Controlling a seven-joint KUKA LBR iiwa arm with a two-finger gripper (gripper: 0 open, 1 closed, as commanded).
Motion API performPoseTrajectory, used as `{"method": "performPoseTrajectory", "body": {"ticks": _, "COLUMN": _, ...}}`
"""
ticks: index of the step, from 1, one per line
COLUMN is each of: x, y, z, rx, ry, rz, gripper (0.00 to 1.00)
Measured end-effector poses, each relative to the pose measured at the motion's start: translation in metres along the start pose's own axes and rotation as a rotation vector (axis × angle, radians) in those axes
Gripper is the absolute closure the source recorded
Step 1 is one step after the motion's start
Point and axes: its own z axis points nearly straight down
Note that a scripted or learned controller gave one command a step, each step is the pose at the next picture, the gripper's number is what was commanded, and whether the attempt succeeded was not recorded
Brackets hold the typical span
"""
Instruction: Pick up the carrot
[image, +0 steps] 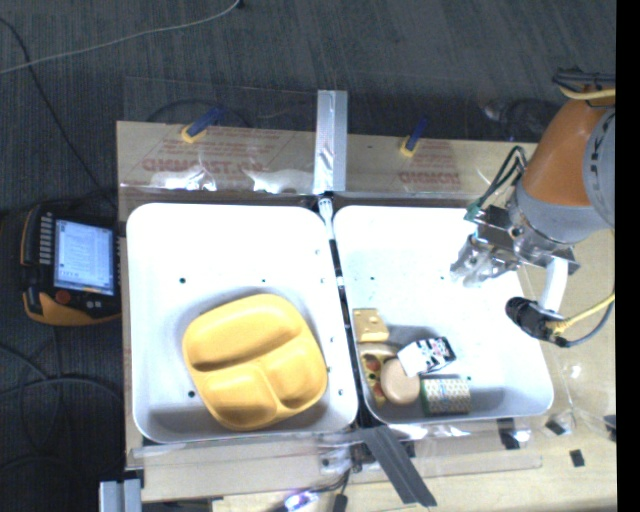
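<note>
Nothing picked yet: gripper (478, 262), grip state unclear, hovers over right bin (420, 240); clutter (410, 372) sits at its front edge

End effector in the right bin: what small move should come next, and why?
Probably shift the end effector toward the view's lower left, over the cluster of small items in the right bin. It sits above bare bin floor, apart from them. Which of them is the target is too small to tell.
</note>
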Motion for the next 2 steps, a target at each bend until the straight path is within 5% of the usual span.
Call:
{"method": "performPoseTrajectory", "body": {"ticks": 1, "x": 0.000, "y": 0.000, "z": 0.000, "rx": 0.000, "ry": 0.000, "rz": 0.000, "gripper": 0.00}}
{"method": "performPoseTrajectory", "body": {"ticks": 2, "x": 0.036, "y": 0.032, "z": -0.019, "rx": 0.001, "ry": 0.000, "rz": 0.167, "gripper": 0.00}}
